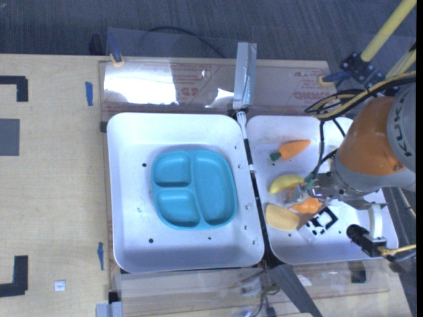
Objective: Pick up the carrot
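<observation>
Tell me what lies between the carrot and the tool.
In the camera view, bare white bin floor separates the carrot from the tool; the yellow banana sits just left of that stretch.

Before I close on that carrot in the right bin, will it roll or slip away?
The carrot looks like smooth moulded plastic, so probably stiff, light and a bit slippery. Its tapered, rounded body lying on the flat floor of the right bin could roll or pivot if nudged off-centre. It lies apart from the yellow banana, so neighbours shouldn't interfere.

You see a light wooden bench (46, 197) marked with black squares (9, 137) and blue tape (88, 92), dark grey carpet (198, 8) beyond it, and a clear plastic sheet (165, 81) glinting.
</observation>
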`<action>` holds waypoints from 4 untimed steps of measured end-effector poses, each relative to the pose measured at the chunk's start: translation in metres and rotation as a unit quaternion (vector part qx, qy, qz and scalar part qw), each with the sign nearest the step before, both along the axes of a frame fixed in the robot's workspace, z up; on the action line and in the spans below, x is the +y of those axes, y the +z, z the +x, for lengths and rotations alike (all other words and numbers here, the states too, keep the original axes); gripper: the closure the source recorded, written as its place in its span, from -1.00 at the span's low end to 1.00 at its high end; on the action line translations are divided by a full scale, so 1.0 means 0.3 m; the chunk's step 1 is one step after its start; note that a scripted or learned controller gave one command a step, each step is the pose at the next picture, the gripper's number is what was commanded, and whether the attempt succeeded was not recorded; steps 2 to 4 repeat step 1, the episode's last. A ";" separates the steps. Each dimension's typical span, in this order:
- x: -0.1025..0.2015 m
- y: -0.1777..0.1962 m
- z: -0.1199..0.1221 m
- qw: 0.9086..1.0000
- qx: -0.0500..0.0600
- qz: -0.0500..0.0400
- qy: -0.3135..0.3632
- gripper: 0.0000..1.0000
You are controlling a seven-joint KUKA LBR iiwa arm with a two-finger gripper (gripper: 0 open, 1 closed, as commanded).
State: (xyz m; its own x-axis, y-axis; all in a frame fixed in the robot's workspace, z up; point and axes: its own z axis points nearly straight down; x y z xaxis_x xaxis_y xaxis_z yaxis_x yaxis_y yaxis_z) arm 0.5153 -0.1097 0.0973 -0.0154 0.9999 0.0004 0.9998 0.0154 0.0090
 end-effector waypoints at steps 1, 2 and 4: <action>0.186 0.290 -0.048 0.988 0.002 -0.002 0.155 1.00; 0.186 0.290 -0.048 0.988 0.002 -0.002 0.155 1.00; 0.186 0.290 -0.048 0.988 0.002 -0.002 0.155 1.00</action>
